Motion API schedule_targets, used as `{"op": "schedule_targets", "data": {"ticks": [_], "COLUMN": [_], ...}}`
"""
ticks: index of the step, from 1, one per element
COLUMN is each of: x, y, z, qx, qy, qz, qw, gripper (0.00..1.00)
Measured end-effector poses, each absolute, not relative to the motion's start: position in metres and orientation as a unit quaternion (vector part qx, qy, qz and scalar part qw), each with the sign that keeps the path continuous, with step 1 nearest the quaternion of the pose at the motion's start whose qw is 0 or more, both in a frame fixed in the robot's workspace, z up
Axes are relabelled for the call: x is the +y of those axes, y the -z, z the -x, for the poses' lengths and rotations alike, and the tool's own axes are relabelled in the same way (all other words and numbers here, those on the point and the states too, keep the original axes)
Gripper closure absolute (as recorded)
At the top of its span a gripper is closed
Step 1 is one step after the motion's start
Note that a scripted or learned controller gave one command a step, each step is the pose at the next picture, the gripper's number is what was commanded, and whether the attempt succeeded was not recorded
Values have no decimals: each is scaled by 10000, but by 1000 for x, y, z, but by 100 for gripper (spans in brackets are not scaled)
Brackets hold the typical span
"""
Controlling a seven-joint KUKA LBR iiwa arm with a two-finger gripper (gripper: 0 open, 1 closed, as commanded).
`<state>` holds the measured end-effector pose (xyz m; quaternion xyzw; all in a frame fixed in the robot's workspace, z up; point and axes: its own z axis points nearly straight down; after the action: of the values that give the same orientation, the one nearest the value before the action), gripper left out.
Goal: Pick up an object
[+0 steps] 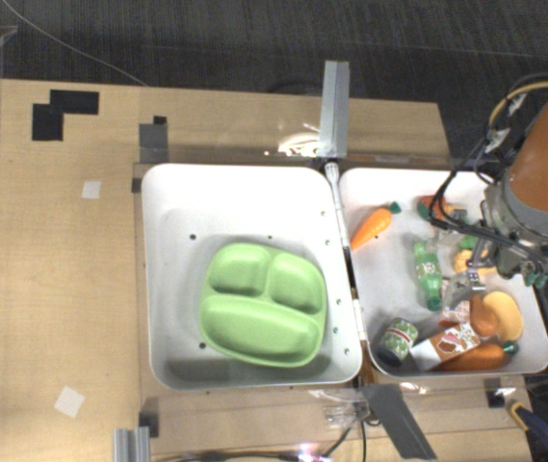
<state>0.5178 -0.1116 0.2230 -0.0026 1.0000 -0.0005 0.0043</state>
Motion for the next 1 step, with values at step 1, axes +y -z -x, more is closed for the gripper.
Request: {"op": "schedule_targets", "data": {"ticks": [1], "x": [-117], "y": [-106], "z": [-554], "qx": [9997], "qy": [-11], "qz": [-246], "qw": [-19], "gripper": [0]}}
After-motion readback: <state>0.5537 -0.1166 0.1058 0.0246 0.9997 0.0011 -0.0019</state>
